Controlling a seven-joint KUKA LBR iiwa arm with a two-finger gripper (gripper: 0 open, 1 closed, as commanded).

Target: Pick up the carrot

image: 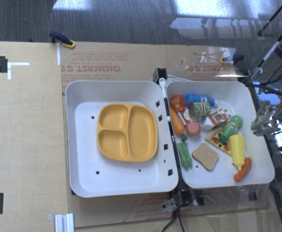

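Nothing is done yet, I judge: the carrot [177, 121] lies untouched at the left wall of the right bin [262, 167], near the frame's centre, while the gripper [262, 121] hangs at the right edge, its opening impossible to tell.

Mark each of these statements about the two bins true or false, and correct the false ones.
1. The yellow divided plate lies in the left bin. True.
2. The carrot rests on the yellow plate. False: it lies in the right bin, along its left wall.
3. The toast slice lies in the same bin as the carrot. True.
4. The mustard bottle sits in the left bin. False: it is in the right bin, near the sausage.
5. The tool grips the carrot. False: it sits at the right bin's right edge, apart from the carrot.
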